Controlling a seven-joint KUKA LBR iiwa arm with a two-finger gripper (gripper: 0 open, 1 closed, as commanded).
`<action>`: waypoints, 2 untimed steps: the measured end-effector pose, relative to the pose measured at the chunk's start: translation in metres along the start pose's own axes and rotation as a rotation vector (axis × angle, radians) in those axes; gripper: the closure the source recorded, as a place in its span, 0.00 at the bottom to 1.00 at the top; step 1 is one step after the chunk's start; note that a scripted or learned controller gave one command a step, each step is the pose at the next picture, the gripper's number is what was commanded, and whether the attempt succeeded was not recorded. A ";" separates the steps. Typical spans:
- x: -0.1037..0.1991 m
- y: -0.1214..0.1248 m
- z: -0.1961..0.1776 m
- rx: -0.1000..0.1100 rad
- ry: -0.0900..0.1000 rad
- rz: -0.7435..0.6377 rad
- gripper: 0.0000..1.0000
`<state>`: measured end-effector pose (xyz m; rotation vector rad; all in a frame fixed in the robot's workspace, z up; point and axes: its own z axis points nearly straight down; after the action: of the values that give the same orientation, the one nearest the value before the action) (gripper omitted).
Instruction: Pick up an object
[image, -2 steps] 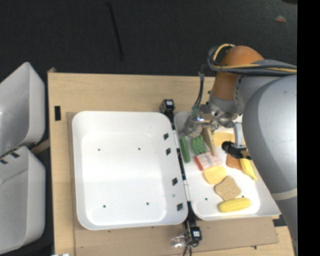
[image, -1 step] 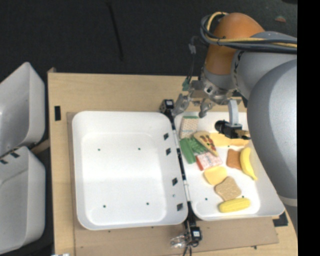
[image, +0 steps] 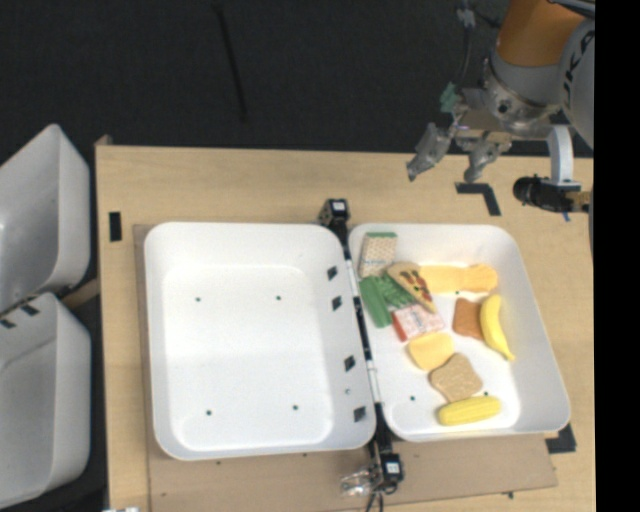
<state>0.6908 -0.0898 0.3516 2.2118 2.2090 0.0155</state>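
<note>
Several toy foods lie in the right bin (image: 530, 270): a banana (image: 494, 326), a yellow corn cob (image: 468, 410), a slice of bread (image: 456, 377), a cheese wedge (image: 431, 350), a red-and-white packet (image: 418, 321), a pizza slice (image: 409, 281), a green piece (image: 378, 299) and a pale cracker box (image: 378, 252). My gripper (image: 452, 160) hangs high above the bench behind the bin's far edge. It is open, its two fingers spread with nothing between them.
The left bin (image: 160, 300) sits against the right one, joined by a black-clipped seam (image: 356, 330). White moulded shapes (image: 40, 300) stand off the bench's left side. A black fitting (image: 545, 192) projects at the right, near the arm.
</note>
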 end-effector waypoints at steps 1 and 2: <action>0.001 0.000 -0.001 0.011 -0.003 -0.007 1.00; -0.006 0.000 -0.068 0.010 0.002 -0.008 1.00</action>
<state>0.6900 -0.0950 0.4199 2.2090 2.2236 0.0073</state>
